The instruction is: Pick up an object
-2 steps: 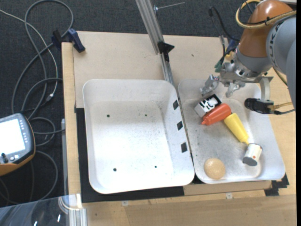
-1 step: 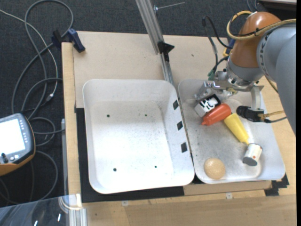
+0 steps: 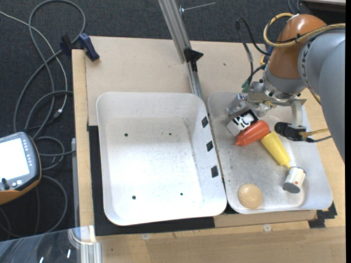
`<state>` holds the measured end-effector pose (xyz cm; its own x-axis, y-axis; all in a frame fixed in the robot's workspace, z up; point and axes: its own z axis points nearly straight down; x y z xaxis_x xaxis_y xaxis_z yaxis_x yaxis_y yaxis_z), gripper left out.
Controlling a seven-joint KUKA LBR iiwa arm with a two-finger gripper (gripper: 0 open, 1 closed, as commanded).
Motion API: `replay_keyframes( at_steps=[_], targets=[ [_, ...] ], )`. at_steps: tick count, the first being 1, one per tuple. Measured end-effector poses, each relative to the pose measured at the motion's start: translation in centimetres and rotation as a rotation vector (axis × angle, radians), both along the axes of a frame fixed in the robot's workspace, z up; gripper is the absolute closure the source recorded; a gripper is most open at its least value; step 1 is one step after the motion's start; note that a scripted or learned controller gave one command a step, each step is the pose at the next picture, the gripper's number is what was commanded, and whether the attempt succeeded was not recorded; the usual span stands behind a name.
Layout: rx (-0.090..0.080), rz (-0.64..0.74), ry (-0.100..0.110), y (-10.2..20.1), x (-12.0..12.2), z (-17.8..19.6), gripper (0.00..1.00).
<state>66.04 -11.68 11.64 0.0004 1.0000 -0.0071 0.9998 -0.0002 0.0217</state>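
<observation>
Reaching in from the right, the gripper (image 3: 245, 114) is seen low over the far left corner of the right bin (image 3: 315, 188), touching the red end of an orange and yellow object (image 3: 266, 139). Whether the claw is released or clenched cannot be told. A white cylinder (image 3: 294, 179) is placed near the right edge, and a tan ball (image 3: 250, 195) near the front edge. The left bin (image 3: 109, 163) is set just beside.

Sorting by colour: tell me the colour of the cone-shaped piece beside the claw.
Orange-red cone, clearest in the camera view.
</observation>
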Motion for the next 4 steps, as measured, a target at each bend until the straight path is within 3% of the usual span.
replay_keyframes(
  at_steps=[1,2,3,4],
  targets=[
    [-0.002,0.002,-0.006,0.0,0.2,1.2,1.0],
    [0.005,0.001,0.012,-0.6,0.3,7.6,1.0],
    [0.005,0.001,0.012,-1.4,0.7,13.8,1.0],
    [0.006,0.002,0.016,-1.3,0.8,15.1,1.0]
  ],
)
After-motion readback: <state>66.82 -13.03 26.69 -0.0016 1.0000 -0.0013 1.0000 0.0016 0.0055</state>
